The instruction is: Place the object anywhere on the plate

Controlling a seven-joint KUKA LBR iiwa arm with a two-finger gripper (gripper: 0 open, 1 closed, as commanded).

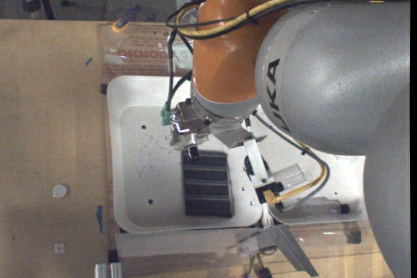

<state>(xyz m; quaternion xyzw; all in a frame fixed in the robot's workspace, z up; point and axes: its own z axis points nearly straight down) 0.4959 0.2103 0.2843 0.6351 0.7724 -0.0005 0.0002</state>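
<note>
Hanging low over the left shallow white plastic bin (124,159), the grey KUKA arm with its orange wrist band (225,49) is covering most of the bin's far half. Its metal gripper (189,140) is sitting just at the far edge of a dark, ribbed rectangular block (207,184), which is lying flat on the bin floor toward the near right corner. That block is looking like the likeliest object for the task, though this is a judgement and not a certainty.

No plate is recognisable anywhere in the scene, so the placing is reading as not yet done; the block is resting on the bin floor and not on anything plate-like. By the look of things, the grasp, the lift and the set-down are all still left to do.

As for the jaws, the wrist and its fittings are hiding them, so I cannot tell how wide they are standing or whether they are touching the block. Nothing is visibly being gripped.

A clear plastic bag with red lettering (133,52) is lying on the tan wooden table (45,114) just beyond the bin's far rim.
</note>
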